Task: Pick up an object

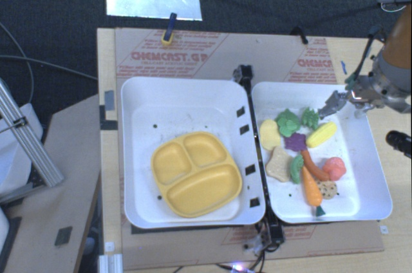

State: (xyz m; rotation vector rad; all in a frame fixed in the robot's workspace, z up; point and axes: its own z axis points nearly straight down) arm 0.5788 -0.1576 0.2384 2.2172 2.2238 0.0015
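Observation:
The right bin [370, 156] holds several toy foods: a green leafy piece [288, 120], a smaller green piece [311, 117], a yellow corn cob [322, 134], a pale yellow lump [270, 134], a purple piece [296, 141], a bread slice [279, 165], an orange carrot [311, 187], a pink-red fruit [335, 167] and a cookie [327, 189]. My gripper [331, 104] hangs over the bin's far right part, just right of the small green piece and above the corn. I see nothing held in it.
The left bin [138, 136] carries a yellow divided plate [196, 172]. A black divider clamp [243, 75] sits between the bins. The grey arm [393, 65] enters from the right. A blue and yellow tool [169, 30] lies on the cardboard behind the bins.

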